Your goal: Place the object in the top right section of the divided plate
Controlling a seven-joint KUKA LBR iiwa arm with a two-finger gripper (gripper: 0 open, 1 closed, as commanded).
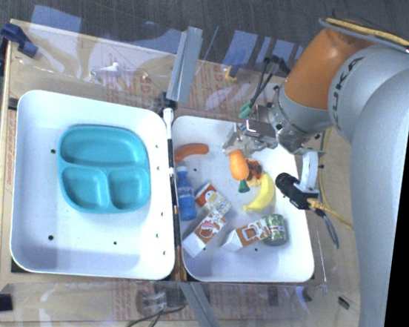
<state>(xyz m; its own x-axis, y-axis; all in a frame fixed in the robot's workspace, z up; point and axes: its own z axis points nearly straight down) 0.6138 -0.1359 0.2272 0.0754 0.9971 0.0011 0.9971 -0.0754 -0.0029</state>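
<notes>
A turquoise divided plate [104,165] lies in the left bin [33,219], with one wide section at the top and two smaller ones below; nothing lies in it. My gripper [246,141] hangs over the upper part of the right bin [291,254]. Directly beneath its tip is an orange carrot-like toy [238,166], touching or nearly touching it. Whether the toy is gripped cannot be made out from this angle.
The right bin also holds a red sausage [191,150], a blue bottle [184,195], a banana [263,195], small cartons [213,214] and a can [276,230]. A black part [293,189] juts out beside the banana. A ridge [170,192] separates the bins.
</notes>
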